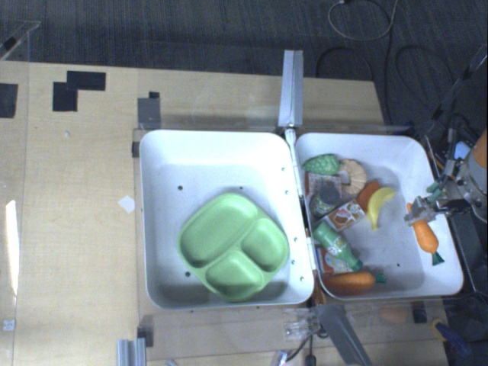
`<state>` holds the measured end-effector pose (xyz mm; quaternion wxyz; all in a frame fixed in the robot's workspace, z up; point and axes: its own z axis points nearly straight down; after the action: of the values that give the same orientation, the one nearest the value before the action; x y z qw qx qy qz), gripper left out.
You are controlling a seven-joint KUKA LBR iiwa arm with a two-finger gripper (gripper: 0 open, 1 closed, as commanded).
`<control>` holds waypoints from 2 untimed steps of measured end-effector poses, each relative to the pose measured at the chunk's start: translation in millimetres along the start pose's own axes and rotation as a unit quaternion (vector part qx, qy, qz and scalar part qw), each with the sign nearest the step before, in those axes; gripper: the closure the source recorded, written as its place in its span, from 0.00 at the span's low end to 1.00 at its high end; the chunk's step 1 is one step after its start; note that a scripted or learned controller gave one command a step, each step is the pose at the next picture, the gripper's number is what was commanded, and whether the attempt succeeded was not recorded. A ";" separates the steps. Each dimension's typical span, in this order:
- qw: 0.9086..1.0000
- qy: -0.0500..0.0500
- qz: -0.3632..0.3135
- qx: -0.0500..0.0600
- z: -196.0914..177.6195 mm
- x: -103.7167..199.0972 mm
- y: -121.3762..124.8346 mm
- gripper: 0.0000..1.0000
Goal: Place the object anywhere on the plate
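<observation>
Camera view, pincer (pixel 421 209) touching carrot (pixel 426 237), plate (pixel 233 245) well apart

Two shallow white bins sit side by side: a left bin (pixel 152 204) and a right bin (pixel 404 147). One green divided plate (pixel 232 246). Two toy carrots (pixel 351 281) (pixel 425 236), one yellow banana (pixel 379 205), and a jumble of several small packets and toy foods (pixel 333 204), too overlapped to count

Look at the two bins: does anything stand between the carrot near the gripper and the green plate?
Yes. Between the carrot in the right bin and the plate in the left bin lie the banana, a pile of toy food, and the bins' adjoining walls.
</observation>
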<state>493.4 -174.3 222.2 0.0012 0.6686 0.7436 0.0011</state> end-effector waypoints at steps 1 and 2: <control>0.984 0.000 -0.176 0.001 12.8 70.7 51.8 1.00; 0.908 0.001 -0.418 0.000 23.9 129.5 47.6 1.00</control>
<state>527.1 -40.4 198.4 0.0007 0.2961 0.9552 0.0009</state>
